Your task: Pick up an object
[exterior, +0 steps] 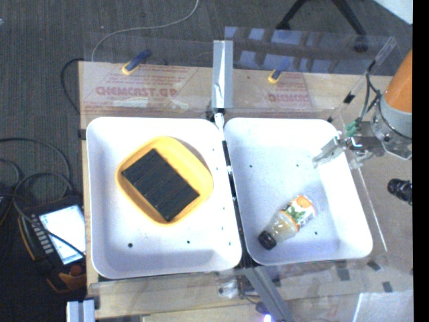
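**Bottle lies toward seven o'clock from the gripper**

The gripper [333, 149] sits over the upper right edge of the right bin [281, 143], at about two o'clock from that bin's centre. Two thin fingers jut out toward the view's left, but they are small and blurred here, so I cannot tell whether they stand apart or together. Nothing shows between them.

The likeliest target is the small bottle [289, 221], lying on its side on the floor of the right bin, near the bin's lower edge. From the gripper it lies toward seven o'clock, well apart. Its long axis runs from about two o'clock to eight o'clock, with the dark cap [267, 240] at the eight o'clock end and the orange-labelled body at the other.

In my judgement, the coming move needs the arm to travel down and leftward, then close across the bottle's narrow width, not along its length.

The left bin [107, 247] holds a yellow dish [198, 163] carrying a dark slab [161, 184], farther from the arm.
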